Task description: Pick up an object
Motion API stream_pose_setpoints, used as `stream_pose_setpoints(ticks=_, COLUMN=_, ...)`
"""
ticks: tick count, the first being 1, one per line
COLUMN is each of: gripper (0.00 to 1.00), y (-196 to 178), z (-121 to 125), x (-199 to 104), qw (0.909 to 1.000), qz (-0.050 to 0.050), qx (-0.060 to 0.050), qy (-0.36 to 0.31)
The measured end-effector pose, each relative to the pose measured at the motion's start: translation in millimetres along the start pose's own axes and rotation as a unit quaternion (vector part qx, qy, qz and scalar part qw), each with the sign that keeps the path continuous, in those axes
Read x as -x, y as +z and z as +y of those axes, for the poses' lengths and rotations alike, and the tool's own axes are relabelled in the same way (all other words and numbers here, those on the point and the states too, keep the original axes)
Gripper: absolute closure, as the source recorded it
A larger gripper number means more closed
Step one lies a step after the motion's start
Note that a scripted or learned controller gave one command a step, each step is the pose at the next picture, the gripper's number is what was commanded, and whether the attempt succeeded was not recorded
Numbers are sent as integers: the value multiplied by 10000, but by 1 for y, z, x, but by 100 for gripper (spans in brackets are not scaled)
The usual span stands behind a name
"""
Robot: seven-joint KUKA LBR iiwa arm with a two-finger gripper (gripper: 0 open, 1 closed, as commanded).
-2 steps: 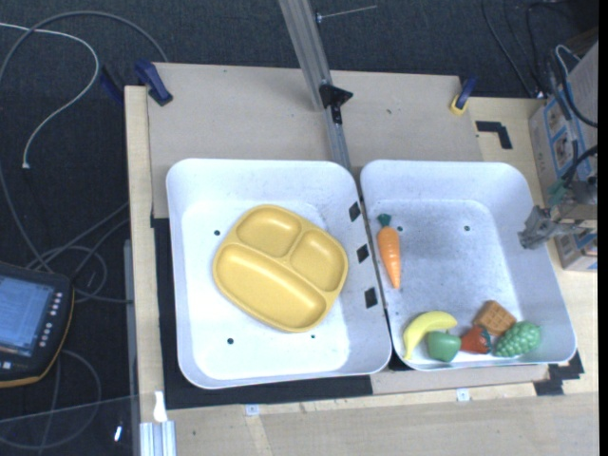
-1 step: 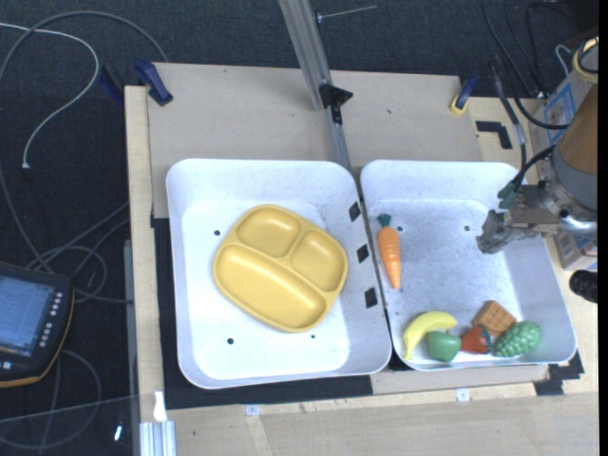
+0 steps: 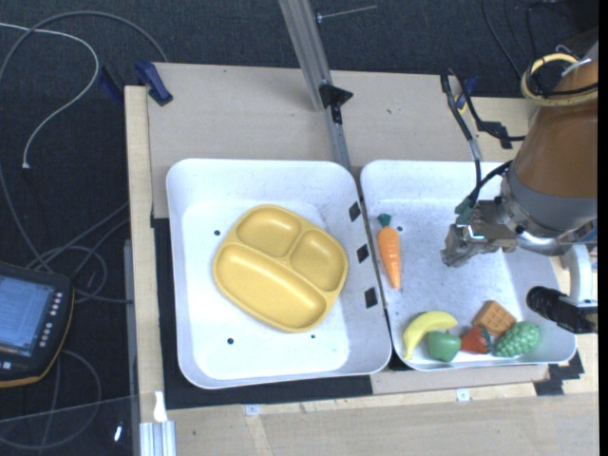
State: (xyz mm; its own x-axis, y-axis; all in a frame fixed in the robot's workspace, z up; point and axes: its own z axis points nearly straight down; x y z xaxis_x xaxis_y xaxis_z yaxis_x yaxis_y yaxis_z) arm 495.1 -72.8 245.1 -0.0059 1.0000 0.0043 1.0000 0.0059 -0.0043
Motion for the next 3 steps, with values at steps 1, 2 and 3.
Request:
stream_pose_setpoints(ticks=1, gripper=100, y=11, z=3, x=-53, qw=10000, qz=-2, qx=1, qy=-4)
stream_pose_setpoints(ticks=2, gripper=100, y=22, z=-8, x=-107, qw=10000, qz=-3, qx=-3, qy=-4)
stream_pose_setpoints(ticks=3, gripper=100, y=10, z=-17, x=-169, qw=10000, qz=-3, qx=27, qy=-12)
